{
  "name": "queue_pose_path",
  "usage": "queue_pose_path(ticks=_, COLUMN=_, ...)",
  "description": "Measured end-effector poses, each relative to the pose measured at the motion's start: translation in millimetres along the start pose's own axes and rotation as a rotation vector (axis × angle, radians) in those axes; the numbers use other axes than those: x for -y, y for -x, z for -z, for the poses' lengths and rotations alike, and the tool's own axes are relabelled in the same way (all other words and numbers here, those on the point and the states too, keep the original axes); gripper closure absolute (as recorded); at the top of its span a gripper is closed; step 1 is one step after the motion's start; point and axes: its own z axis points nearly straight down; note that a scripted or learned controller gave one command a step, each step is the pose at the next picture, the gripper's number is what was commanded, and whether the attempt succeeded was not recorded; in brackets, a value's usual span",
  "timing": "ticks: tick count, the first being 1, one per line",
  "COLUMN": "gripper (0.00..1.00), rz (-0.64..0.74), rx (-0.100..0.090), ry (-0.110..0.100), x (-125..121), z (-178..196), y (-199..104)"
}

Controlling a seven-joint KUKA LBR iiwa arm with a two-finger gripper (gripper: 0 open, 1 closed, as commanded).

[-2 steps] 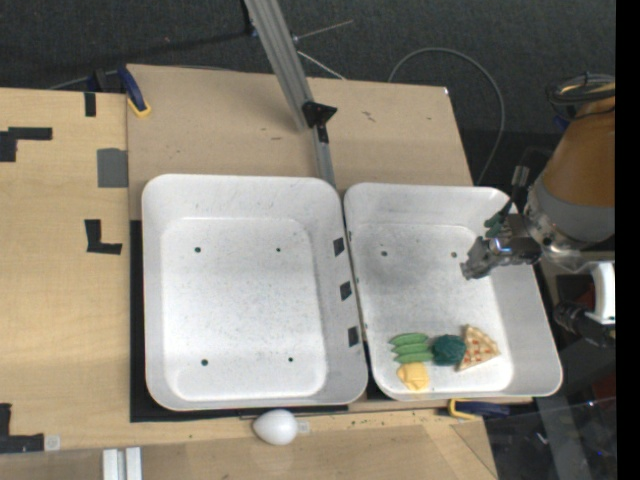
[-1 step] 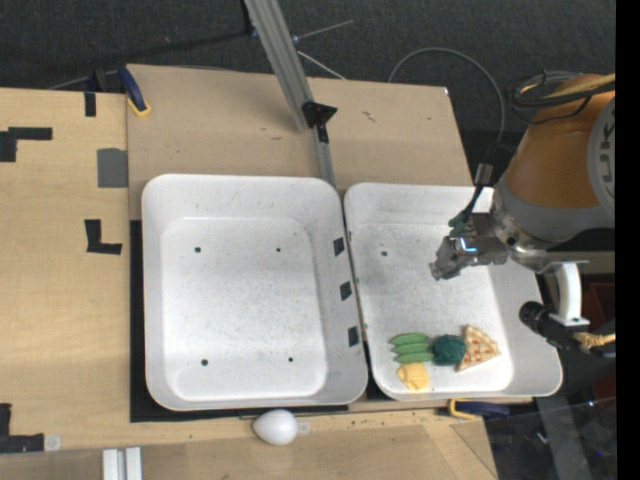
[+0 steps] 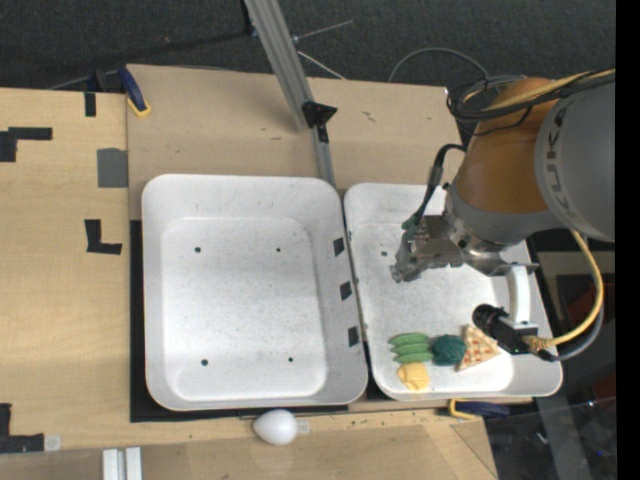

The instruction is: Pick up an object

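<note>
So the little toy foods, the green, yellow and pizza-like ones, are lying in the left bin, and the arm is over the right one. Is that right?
Not quite. The camera view shows the toy foods in the right bin, at its near edge. The arm is indeed over that same right bin.

Your worktop (image 3: 230,118) carried: two white bins, left (image 3: 160,268) and right (image 3: 375,208), touching; one white egg-shaped object (image 3: 275,427) at the near edge.

On the wooden bench (image 3: 60,298), near its front edge, lies a white egg-shaped thing (image 3: 275,427). A grey metal bar (image 3: 285,53) slants at the far side. Black tape marks (image 3: 97,236) are on the left.
</note>
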Motion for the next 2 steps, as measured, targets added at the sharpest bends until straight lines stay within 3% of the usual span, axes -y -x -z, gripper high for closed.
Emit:
queue_pose_path(ticks=1, gripper=1.0, rz=0.001, rx=-0.001, ry=0.001, x=3, z=4, y=-56)
queue_pose_path(ticks=2, gripper=1.0, rz=0.001, rx=0.0, ry=0.001, x=-11, z=-7, y=-110)
